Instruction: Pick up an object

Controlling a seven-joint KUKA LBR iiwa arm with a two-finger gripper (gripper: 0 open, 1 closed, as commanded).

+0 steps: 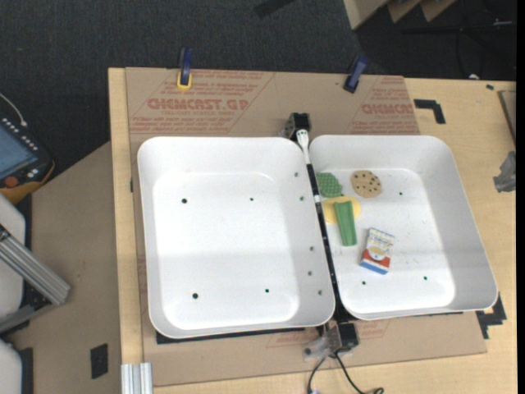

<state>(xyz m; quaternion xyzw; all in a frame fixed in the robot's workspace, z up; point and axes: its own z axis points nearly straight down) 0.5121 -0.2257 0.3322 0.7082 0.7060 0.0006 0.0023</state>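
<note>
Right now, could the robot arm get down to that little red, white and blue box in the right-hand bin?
Probably yes. The small box lies in the open in the right bin, apart from the green stick and the cookie, with nothing over it.

A brown board covers the desk [246,89], held by two blue clamps [184,64]; the left bin [156,220] and right bin [467,236] sit touching.

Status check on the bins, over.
Right bin holds four items near its left wall: cookie, green block, small carton, green leafy piece. All untouched, nothing picked yet. Nothing blocking them.
</note>
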